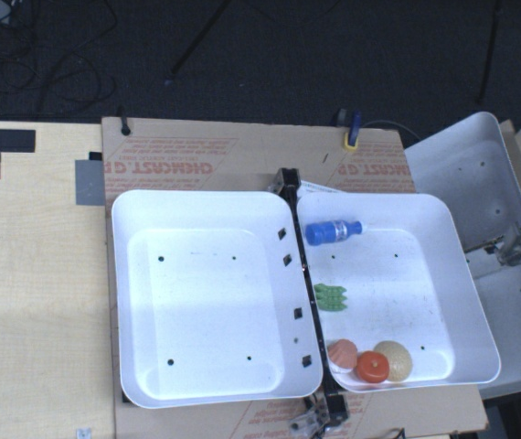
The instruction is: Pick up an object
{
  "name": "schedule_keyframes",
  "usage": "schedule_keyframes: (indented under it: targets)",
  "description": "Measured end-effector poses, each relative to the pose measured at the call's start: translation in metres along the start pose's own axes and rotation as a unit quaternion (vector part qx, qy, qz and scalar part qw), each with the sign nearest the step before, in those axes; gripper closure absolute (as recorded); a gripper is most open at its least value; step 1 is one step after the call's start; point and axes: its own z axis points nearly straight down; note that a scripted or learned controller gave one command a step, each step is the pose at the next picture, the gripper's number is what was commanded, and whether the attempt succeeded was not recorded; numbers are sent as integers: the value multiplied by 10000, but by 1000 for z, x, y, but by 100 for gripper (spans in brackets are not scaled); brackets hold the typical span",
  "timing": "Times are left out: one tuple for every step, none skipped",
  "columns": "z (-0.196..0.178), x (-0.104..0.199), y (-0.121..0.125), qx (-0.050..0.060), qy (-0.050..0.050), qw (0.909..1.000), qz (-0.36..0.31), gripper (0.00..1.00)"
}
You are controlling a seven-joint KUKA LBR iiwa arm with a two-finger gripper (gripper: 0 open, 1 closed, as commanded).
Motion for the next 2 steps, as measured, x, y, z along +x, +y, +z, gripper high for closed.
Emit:
schedule_keyframes:
  targets:
    - [25, 1, -6, 21, 10, 10000, 3, 100]
    - [-26, 5, -5, -17, -4, 10000, -14, 100]
